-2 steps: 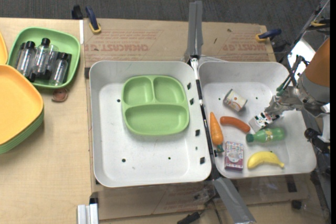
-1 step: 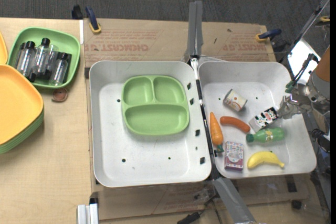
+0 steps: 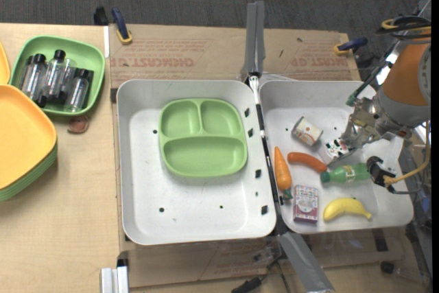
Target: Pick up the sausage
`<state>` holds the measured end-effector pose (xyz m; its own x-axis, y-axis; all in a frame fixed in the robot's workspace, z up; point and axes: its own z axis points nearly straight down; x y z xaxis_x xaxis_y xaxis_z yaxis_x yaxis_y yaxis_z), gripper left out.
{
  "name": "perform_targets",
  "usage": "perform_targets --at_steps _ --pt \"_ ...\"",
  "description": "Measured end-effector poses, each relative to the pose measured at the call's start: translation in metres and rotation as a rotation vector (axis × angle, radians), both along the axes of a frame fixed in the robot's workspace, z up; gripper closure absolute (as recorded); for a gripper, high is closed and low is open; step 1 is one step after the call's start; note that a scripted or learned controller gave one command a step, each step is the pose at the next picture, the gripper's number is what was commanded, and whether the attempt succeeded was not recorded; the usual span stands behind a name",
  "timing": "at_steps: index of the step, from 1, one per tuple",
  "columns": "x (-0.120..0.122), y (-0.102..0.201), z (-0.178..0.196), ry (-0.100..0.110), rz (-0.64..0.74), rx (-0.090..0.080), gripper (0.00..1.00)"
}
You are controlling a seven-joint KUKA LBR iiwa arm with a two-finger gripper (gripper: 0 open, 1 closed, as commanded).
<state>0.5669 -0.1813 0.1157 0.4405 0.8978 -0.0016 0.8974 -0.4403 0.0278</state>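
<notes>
The gripper (image 3: 341, 145), its state untellable, hovered beside the slim orange-red sausage (image 3: 306, 161), lower right; it should straddle the sausage's middle.

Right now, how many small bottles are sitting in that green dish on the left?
4, standing side by side in the green dish: bottles at and. Another could be hidden behind them.

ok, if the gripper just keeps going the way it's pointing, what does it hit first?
Likely the sausage. The gripper points down-left at its right end, beside the green bottle. Depth is unclear from this single view.
</notes>
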Motion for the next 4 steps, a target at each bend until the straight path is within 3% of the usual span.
perform_targets --at_steps 1,2,3,4 --pt "-0.025 0.004 0.002 -0.02 0.176 -0.01 1.0" --pt "-0.025 -0.014 -0.002 -0.019 0.326 -0.001 1.0" --pt "-0.029 -0.019 0.0 -0.018 0.444 -0.012 1.0" --pt "-0.029 -0.029 -0.002 -0.02 0.156 0.006 1.0"
